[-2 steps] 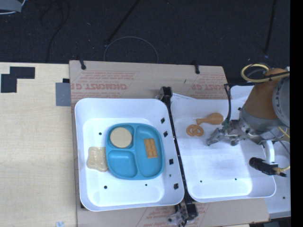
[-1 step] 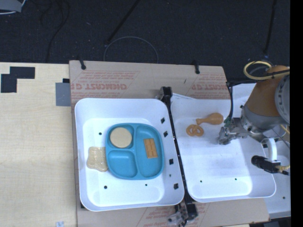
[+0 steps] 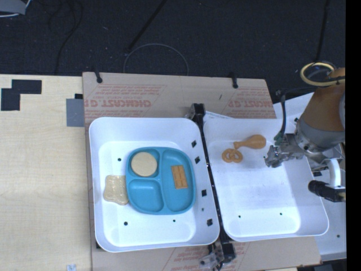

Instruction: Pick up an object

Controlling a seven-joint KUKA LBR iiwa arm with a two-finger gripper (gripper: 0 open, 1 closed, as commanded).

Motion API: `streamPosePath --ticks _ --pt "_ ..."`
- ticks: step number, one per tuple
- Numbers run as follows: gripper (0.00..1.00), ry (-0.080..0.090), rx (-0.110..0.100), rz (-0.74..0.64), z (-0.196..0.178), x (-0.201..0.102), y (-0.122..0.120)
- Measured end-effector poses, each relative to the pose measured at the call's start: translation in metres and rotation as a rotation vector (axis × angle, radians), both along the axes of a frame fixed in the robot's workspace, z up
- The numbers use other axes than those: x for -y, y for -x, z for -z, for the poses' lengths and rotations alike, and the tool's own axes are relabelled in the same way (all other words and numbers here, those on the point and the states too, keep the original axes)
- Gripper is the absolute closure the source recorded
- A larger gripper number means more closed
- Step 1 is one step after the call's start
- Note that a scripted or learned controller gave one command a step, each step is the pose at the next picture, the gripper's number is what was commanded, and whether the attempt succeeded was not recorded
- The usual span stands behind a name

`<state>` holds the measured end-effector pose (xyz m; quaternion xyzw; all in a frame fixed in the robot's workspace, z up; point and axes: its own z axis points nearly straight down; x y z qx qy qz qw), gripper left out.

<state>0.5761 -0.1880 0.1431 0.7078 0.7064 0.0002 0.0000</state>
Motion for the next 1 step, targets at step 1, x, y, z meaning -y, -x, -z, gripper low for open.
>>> streamPosePath --ticks 1 --pt "1.00 0.001 0.003 -0.003 -0.0576 -0.0014 -0.0097"
